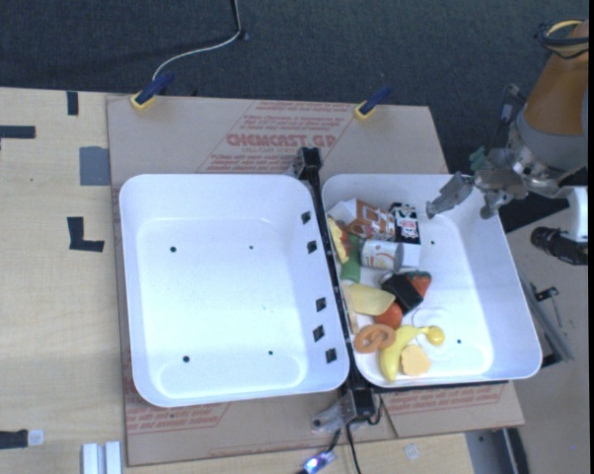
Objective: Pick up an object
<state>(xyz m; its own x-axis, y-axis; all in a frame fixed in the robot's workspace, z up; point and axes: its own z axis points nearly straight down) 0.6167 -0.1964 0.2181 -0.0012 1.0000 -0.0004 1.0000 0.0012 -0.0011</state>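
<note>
While we're watching, gripper (445, 201) is hanging at the right bin's (494, 294) 1 o'clock rim | can't tell how open | toy pile (386, 294) is sitting at 9 o'clock

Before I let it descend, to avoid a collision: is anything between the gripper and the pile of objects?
Nothing visible blocks it. The gripper hangs over the right bin's far right part; the pile of objects lies against the bin's left wall.
</note>
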